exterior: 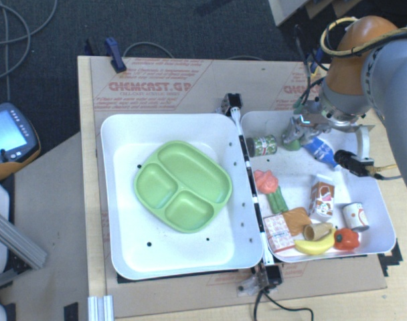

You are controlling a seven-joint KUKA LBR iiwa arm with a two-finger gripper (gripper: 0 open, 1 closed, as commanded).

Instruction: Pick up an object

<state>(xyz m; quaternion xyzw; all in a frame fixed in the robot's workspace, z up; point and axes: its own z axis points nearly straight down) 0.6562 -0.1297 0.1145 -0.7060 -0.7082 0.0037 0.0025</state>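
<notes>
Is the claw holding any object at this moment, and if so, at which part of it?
It cannot be told. The claw is low in the right bin, beside the blue object, but the view shows nothing clearly in its grip.

Even, diffuse light falls from above, leaving the scene bright and rather flat. The white left bin [116,179] sits near overexposure, its floor washed pale. The green tray [183,186] inside it casts only a faint, soft shadow along its lower edge, and its compartments show a mild sheen. Beyond the bin, the dark floor [177,12] at the top drops into murk. Focus is slightly soft throughout, and small print on the cardboard [150,85] above the bin blurs.
</notes>
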